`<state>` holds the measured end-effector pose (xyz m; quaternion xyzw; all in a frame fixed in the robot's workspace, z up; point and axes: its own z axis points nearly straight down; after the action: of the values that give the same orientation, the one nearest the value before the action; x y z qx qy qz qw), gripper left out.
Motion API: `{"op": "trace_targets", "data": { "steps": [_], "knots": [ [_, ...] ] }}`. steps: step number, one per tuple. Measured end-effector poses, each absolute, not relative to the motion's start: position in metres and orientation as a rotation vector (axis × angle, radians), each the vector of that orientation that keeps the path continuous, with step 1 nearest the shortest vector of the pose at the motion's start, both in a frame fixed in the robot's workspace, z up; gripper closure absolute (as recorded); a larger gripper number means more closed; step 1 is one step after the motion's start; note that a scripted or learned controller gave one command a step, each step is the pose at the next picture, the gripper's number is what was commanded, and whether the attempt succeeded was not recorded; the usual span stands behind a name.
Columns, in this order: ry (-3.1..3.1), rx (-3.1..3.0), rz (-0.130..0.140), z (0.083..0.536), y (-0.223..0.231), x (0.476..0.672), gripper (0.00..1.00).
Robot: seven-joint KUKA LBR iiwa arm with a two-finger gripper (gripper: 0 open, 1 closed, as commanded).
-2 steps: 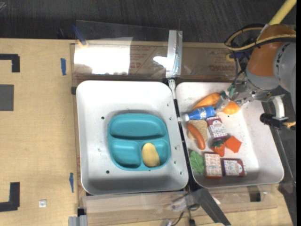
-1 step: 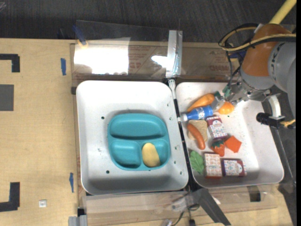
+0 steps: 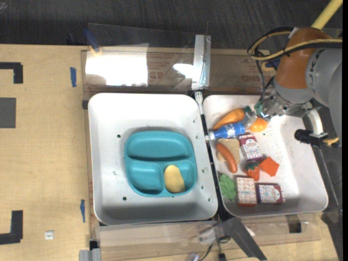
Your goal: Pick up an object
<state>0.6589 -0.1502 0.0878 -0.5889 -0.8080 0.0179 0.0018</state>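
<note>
Grey arm's end effector (image 3: 265,109) sits low in the smooth white plastic right bin (image 3: 304,170), just beside a small round orange toy (image 3: 259,125) and tapered glossy orange carrot (image 3: 229,117); grip state unclear.

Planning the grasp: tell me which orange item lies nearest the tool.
The small orange ball, just below the tool; the carrot and orange block lie farther away.

The light wooden tabletop (image 3: 43,145) carries two shallow white bins side by side. The right bin (image 3: 304,184) lies directly beneath the hand (image 3: 263,111); the left bin (image 3: 109,145) sits just beside it, farther from the hand. Black tape marks (image 3: 12,72) and blue tape strips (image 3: 73,76) lie beyond, farthest from the hand.
</note>
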Motion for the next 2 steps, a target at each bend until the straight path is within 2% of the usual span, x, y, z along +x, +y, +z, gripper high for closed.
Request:
{"op": "trace_targets", "data": {
  "steps": [2],
  "knots": [
    [-2.373, -2.066, 0.05, 0.095, -0.1423, 0.6598, 1.0]
  ]
}}
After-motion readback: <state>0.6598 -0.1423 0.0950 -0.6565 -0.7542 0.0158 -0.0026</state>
